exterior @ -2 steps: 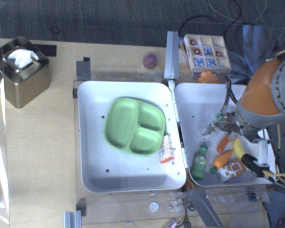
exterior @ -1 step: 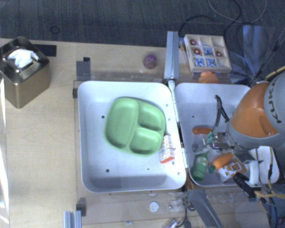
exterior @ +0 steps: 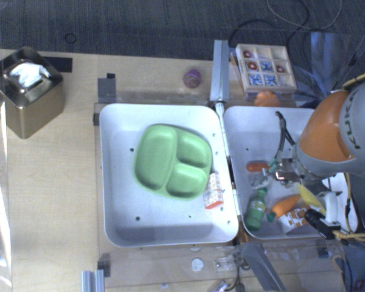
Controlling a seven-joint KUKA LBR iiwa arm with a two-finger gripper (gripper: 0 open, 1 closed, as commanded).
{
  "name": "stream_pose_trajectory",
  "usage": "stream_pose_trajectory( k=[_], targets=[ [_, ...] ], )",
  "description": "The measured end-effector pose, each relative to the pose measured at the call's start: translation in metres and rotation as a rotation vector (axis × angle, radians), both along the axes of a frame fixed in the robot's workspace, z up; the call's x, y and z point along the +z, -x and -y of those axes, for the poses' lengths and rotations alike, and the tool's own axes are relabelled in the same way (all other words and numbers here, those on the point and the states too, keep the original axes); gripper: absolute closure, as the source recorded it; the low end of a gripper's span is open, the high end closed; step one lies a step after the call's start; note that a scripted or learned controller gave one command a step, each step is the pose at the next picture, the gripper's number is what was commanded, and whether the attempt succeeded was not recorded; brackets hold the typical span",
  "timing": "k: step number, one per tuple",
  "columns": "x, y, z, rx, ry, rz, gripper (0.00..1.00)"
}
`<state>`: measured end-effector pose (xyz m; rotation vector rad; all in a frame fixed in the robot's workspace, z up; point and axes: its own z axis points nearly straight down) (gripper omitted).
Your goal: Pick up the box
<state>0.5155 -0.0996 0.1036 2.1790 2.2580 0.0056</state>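
White and red, the box [exterior: 213, 191] lies in the left bin [exterior: 109, 163] by its right wall, long axis running near to far. My gripper [exterior: 274, 172] hangs over the right bin [exterior: 243, 126]; the box sits left of it.

The left bin [exterior: 115, 163] has open floor along its left side and front, while a green tray [exterior: 172, 160] takes up its middle. A small box [exterior: 213, 191] lies against the right wall, just beside the tray's corner, leaving little room on either side of it. The right bin [exterior: 249, 126] is open at its back half. Its front is crowded by a green bottle [exterior: 255, 208], a carrot [exterior: 285, 205] and the arm [exterior: 334, 132].
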Motion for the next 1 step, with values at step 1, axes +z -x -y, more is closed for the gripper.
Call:
stream_pose_trajectory(
  k=[1],
  targets=[
    [-0.0125,0.0231,-0.0124,0.172,0.006,0.013,0.00]
  ],
)
